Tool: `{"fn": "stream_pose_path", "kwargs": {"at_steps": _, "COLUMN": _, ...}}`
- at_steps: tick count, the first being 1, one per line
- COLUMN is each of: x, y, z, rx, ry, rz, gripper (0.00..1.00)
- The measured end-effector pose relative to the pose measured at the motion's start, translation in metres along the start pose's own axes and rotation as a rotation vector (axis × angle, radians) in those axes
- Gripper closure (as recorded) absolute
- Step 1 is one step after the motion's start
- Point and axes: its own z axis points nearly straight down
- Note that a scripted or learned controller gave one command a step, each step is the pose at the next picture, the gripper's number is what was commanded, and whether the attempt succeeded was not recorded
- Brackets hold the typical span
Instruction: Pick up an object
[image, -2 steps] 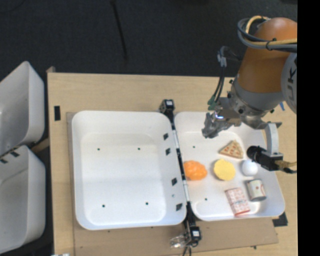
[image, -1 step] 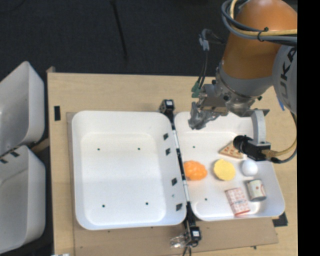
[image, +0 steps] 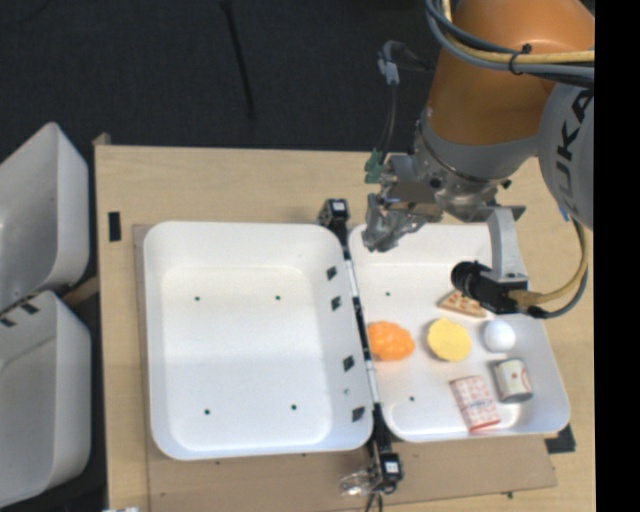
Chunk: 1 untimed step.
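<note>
1. Gripper (image: 385, 232) hangs over the far left corner of the right bin (image: 420, 275); whether it is released or clenched I cannot tell, and nothing shows in it.
2. Orange object (image: 390, 341), yellow disc (image: 450, 340), white ball (image: 499, 334) lie apart on the bin floor, near its middle.

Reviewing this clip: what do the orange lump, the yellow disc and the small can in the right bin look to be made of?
Orange lump: likely soft plastic or foam, matte, bumpy outline. Yellow disc: smooth matte plastic or foam, uniform colour. Small can: seemingly metal, greyish sheen, with a paper-like label. All too small for certainty.
</note>
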Motion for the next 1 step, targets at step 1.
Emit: {"fn": "stream_pose_path", "kwargs": {"at_steps": 1, "x": 0.0218, "y": -0.0245, "z": 0.0148, "rx": 0.005, "ry": -0.001, "rz": 0.002, "gripper": 1.0}}
